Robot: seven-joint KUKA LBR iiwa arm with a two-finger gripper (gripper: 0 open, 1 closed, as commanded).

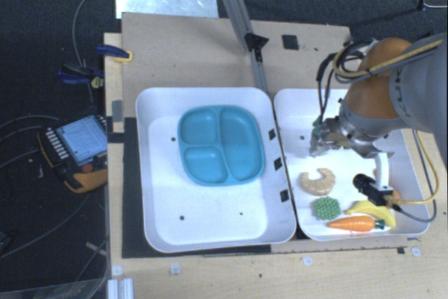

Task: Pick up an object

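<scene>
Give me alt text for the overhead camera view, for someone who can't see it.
A grey robot arm's gripper hovers in the right white bin above a croissant, broccoli, carrot and banana. The left white bin holds a blue divided plate.

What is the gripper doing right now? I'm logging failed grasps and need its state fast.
Gripper: cannot be told. It sits over the right bin, above the croissant, with nothing seen in it.
</scene>
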